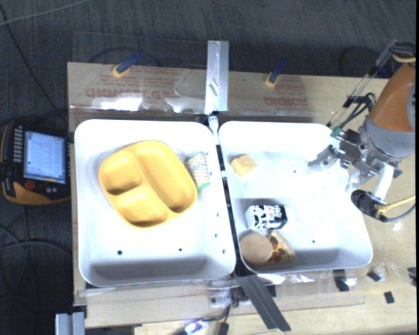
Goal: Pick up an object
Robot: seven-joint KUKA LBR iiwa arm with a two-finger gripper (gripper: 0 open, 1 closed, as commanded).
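Camera view: gripper [326, 156] hovering at right bin [335, 253] far right rim, fingers parted, nothing between. Candidate objects untouched: yellow block [244, 165], black-white item [266, 216], brown round piece [255, 248] along bin's left wall. Pick not started.

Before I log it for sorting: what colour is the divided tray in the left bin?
Yellow, seen plainly in the camera view: the tray.
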